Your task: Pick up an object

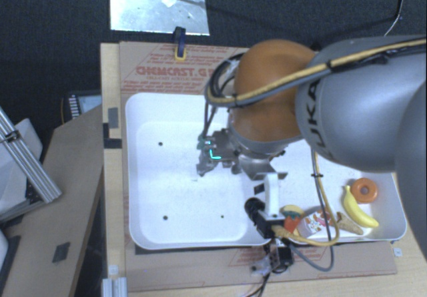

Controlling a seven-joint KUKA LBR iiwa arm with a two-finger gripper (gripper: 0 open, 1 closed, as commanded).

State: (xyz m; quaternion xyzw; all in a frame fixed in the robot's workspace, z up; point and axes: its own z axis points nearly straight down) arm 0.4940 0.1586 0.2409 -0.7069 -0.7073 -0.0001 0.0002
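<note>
Camera view puts your gripper low over the left bin, near its right wall; whether its fingers are spread or closed you cannot tell, and nothing shows between them. Your pickable things sit in the right bin, well apart from the gripper: a banana, an orange ring touching it, and a small packet.

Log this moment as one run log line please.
arm: over left bin | gripper: low, nothing seen held | banana: right bin | pick: not done
</note>
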